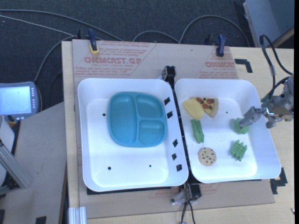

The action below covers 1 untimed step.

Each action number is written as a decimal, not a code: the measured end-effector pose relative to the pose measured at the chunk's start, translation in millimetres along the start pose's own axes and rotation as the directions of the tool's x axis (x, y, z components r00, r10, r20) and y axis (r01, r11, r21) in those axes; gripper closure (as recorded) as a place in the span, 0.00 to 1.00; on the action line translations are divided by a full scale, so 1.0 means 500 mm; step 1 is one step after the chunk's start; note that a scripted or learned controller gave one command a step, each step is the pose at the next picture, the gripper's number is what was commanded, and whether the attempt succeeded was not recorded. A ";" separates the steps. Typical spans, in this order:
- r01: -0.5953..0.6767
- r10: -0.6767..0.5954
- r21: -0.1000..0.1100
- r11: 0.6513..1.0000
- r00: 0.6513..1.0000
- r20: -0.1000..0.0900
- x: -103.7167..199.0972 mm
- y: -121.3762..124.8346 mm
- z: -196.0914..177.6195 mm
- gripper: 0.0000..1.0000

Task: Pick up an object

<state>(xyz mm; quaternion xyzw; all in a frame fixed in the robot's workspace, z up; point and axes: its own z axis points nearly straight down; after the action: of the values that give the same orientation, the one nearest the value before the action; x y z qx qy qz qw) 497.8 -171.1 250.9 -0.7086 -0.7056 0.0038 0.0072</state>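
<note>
The right bin (pixel 261 169) holds several toy foods. A pizza slice (pixel 208 104) and a yellow piece (pixel 192 108) lie at its far left. Below them are a green pod (pixel 198 131) and a chocolate-chip cookie (pixel 206 156). A spiky green piece (pixel 238 150) lies toward the near right. A rounded green piece (pixel 241 126) sits by the right wall. My gripper (pixel 249 117) reaches in over the right rim, its tip touching or just above that rounded green piece. Whether it grips the piece is hidden.
In the left bin (pixel 93 162) sits a blue divided plate (pixel 138 119). A black divider strip (pixel 174 125) runs between the bins. Clamps (pixel 93 45) hold the board at the back. A small screen (pixel 17 98) stands off the bench at the left.
</note>
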 end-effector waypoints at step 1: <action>0.004 -0.004 -0.014 1.000 1.000 0.003 0.001 0.005 -0.014 0.00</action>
<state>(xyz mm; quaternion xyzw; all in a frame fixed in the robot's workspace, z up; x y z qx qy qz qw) 500.3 -170.4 257.7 -0.7071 -0.7071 0.0002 0.0012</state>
